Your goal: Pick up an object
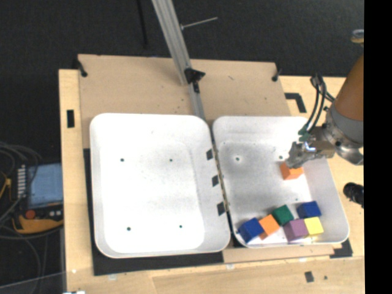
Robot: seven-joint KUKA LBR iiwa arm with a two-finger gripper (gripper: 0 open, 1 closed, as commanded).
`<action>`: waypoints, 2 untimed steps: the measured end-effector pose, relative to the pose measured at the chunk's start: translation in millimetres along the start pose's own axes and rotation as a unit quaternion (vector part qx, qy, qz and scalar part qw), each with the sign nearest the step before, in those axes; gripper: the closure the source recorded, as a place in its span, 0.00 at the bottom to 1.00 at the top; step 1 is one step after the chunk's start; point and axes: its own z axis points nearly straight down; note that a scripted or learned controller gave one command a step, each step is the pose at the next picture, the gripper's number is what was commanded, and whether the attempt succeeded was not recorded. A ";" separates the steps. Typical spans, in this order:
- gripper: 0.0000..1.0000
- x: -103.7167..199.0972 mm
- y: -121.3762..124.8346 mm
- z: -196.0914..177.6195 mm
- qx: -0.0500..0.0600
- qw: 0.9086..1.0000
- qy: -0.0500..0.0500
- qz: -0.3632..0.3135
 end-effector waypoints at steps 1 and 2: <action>1.00 59.5 -8.3 8.2 0.003 1.000 0.001 -0.001; 1.00 115.8 -2.7 13.2 0.004 1.000 0.002 -0.001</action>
